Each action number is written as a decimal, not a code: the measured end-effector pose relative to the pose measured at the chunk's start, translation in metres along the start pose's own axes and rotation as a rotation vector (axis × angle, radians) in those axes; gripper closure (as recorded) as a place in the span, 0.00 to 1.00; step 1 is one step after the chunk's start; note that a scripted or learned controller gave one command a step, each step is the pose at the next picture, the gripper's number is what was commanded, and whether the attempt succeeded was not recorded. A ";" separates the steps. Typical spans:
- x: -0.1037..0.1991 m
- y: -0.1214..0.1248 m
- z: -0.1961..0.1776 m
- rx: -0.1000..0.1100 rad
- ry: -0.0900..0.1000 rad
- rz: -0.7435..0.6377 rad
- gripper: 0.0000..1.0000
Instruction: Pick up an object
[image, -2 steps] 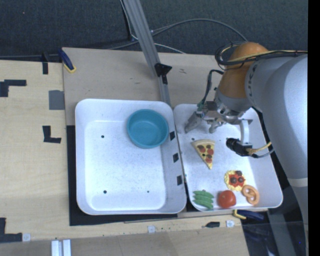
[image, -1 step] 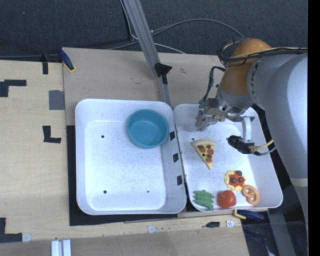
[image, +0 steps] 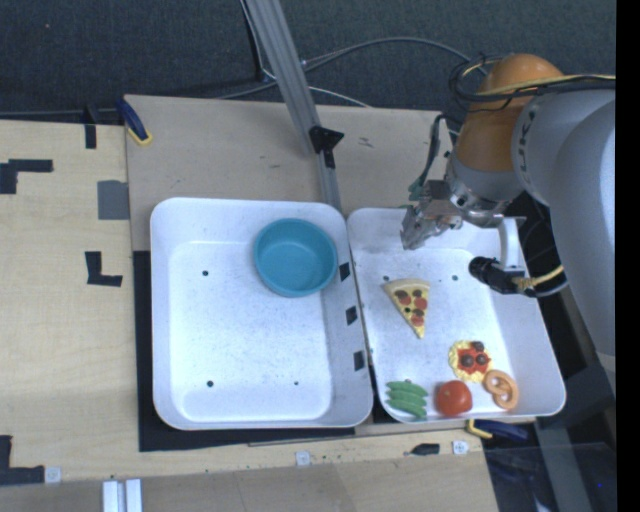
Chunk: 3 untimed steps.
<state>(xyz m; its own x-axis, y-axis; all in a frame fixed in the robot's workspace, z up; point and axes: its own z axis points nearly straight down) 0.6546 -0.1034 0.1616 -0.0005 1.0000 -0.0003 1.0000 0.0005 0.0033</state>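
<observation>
My gripper (image: 415, 236) hangs over the far part of the right bin (image: 530, 330), above and a little right of a pizza slice toy (image: 410, 303). Nothing shows between its tips. Near the bin's front edge lie a green pea pod (image: 406, 398), a red tomato (image: 453, 398), a small round pizza (image: 469, 358) and a pretzel (image: 500, 388). A blue bowl (image: 294, 257) sits in the far right corner of the left bin (image: 200, 330).
A grey pole (image: 300, 100) slants down from the top to the gap between the bins. The arm's bulk and its cables (image: 520, 275) fill the right side over the right bin's far edge.
</observation>
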 end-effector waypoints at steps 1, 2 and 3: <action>0.000 0.001 -0.045 0.000 0.000 0.000 1.00; 0.062 0.000 -0.045 0.004 0.002 -0.005 1.00; 0.110 -0.015 -0.050 0.003 0.001 -0.004 1.00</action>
<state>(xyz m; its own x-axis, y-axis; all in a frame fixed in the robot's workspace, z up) 0.6391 0.0067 0.2113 -0.0042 1.0000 0.0011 1.0000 0.0042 0.0002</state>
